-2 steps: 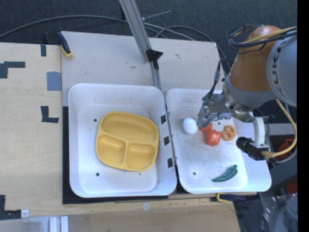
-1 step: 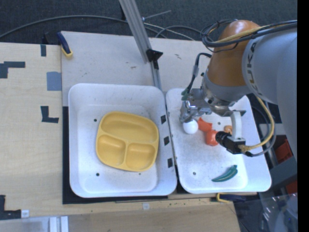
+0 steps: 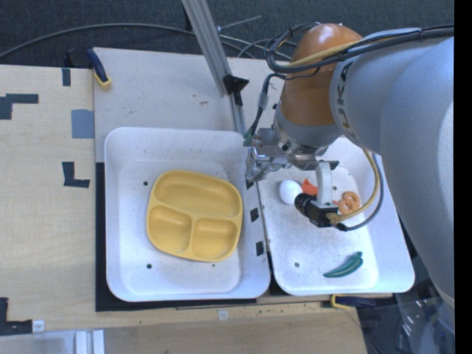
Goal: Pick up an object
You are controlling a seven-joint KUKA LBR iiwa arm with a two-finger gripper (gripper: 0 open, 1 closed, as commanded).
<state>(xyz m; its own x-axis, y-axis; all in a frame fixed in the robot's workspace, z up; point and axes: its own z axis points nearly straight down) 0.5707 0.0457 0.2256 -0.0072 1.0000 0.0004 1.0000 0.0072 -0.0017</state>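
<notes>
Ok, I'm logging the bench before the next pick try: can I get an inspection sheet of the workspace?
Surface: bench bears left bin and right bin, side by side.
Job's things: yellow divided plate in left bin; white egg, orange piece, green pepper in right bin.
Clutter: nothing seen.
Grippers: gripper at the bins' shared edge, beside the egg.
Cables: thin cable on dark floor behind.
Surroundings: metal rail, blue clamp.
</notes>
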